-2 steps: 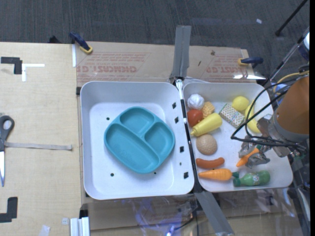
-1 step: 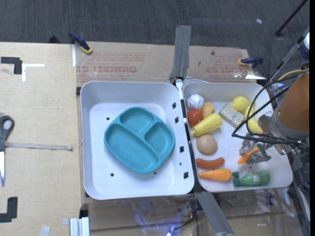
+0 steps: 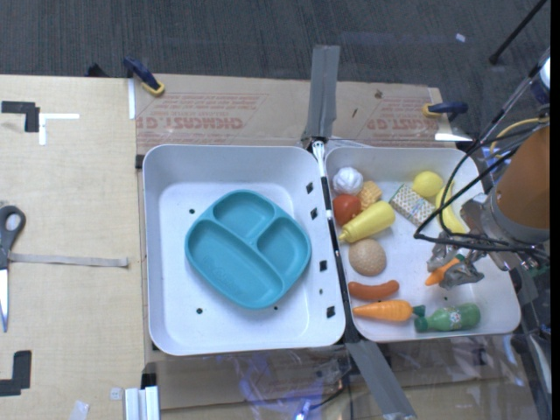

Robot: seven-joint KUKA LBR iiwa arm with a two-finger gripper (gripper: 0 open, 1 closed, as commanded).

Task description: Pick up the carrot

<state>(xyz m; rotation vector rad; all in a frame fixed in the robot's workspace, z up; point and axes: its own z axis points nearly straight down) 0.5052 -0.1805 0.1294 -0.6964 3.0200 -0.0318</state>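
Gripper (image 3: pixel 451 268) sat low over the right bin (image 3: pixel 499 322), near its right wall, approx midway along that wall. Fingers were blurred & tangled w/ cables, so couldn't tell how far apart they were. A small orange bit showed at the tips; couldn't tell if it was a held object or part of the tool. Grey arm w/ orange band (image 3: pixel 529 186) came in from the right edge, black cables looping over the bin's right half.

Carrot (image 3: pixel 385 311) lay flat near the bin's front edge, left of centre, well apart from the gripper, leafy green end pointing right. Just beside that end, a green bottle-like item (image 3: pixel 451 318) lay along the front edge twd the right corner. Sausage (image 3: pixel 374 290) lay just behind the carrot. Behind that, a tan egg-shaped thing (image 3: pixel 367 256), then a yellow corn-like piece (image 3: pixel 367 221) tilted across the left side. Tomato (image 3: pixel 346 206) & white garlic (image 3: pixel 348 180) sat by the bin's left wall twd the back corner. Lemon (image 3: pixel 427 185) near the back edge, w/ a speckled grey block (image 3: pixel 409 202) just in front of it.

Left bin (image 3: pixel 166 313) carried a blue divided plate (image 3: pixel 248 248), roughly central, three compartments. Scissors (image 3: pixel 7 243) lay at the worktop's left edge.
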